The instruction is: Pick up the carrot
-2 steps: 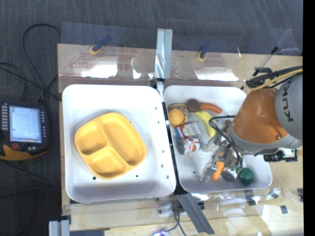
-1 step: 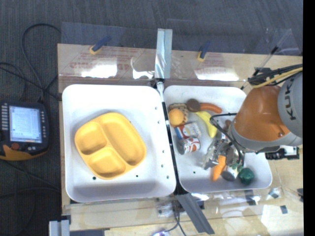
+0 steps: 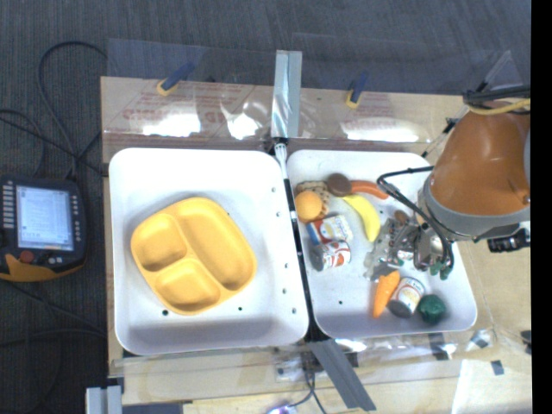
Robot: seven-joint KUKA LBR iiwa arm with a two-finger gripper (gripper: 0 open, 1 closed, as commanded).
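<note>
The carrot (image 3: 384,292) is a short orange cone lying near the front of the right bin (image 3: 345,313), thick end up, tip toward the front edge. My gripper (image 3: 390,255) hangs just above and behind the carrot's thick end, low over the bin floor, and nothing shows held in it. The grey arm with its orange band (image 3: 481,162) reaches in from the right. A thin orange-red curved item (image 3: 373,188) lies at the back of the same bin.
The right bin is crowded: an orange (image 3: 309,203), a brown item (image 3: 338,183), a banana (image 3: 367,217), a red-and-white packet (image 3: 333,236), a small can (image 3: 407,297) touching the carrot, and a green object (image 3: 431,308). The left bin holds a yellow compartment plate (image 3: 191,253).
</note>
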